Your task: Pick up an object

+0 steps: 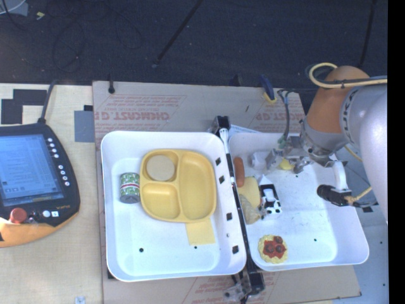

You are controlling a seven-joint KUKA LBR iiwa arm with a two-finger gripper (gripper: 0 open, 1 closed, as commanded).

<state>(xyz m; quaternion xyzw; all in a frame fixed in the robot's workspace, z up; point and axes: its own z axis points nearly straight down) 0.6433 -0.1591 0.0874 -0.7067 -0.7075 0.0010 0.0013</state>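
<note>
Reaching in from the right, the grey arm (361,125) puts its tool (288,158) low over the top part of the right bin (323,223). A small yellow thing (286,164) sits right by the tool and may be touching it. It is too small and blurry to say what it is. I cannot tell if the tool is open or closed, and I cannot see anything held in it. Nothing looks lifted up, so I think the pick is not done yet.

More things lie in the same bin, close to its left wall. There is a red sausage (238,171), a yellow wedge (252,192), a black and white toy cow (271,202) and, lower down, a round toy pizza (273,248). All of them are apart from the tool.

The left bin (126,252) holds a yellow tray (190,192) with a little can (130,187) just beside it. A flat yellow slice (201,232) lies at the tray's lower edge. These are well away from the arm.

What is left is the main part of the job. The tool has to close on one thing and lift it up out of the bin. The small yellow thing is the nearest one, so my guess is that it is the one to grab.
</note>
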